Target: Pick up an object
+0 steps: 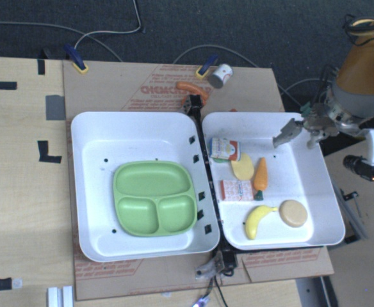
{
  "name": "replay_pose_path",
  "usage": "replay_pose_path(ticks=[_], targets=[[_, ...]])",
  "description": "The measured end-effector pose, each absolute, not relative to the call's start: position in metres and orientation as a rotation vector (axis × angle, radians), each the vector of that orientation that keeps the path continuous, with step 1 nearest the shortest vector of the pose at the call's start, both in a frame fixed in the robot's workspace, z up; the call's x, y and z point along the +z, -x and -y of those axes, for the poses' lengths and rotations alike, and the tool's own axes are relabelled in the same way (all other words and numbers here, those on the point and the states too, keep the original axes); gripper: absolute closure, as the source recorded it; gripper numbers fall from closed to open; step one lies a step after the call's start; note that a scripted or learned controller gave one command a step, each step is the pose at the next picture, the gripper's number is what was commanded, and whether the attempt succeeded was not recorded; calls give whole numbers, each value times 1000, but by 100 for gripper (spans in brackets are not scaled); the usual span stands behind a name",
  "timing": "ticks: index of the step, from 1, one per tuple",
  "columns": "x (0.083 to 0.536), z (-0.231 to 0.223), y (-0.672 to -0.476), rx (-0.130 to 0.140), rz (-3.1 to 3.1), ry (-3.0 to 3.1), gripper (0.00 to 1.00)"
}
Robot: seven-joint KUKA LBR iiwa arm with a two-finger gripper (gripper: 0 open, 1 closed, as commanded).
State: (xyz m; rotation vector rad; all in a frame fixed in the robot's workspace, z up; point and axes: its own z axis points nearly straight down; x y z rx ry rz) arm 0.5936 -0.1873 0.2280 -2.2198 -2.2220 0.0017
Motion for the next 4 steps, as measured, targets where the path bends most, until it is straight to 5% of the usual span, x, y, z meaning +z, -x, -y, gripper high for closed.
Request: replay_pose_path(ticks=[2,3,4], targets=[[86,139,-591,0,2224,2222,0],[97,140,-592,-1,2228,2226,100],[184,61,-570,0,2224,2218,100]])
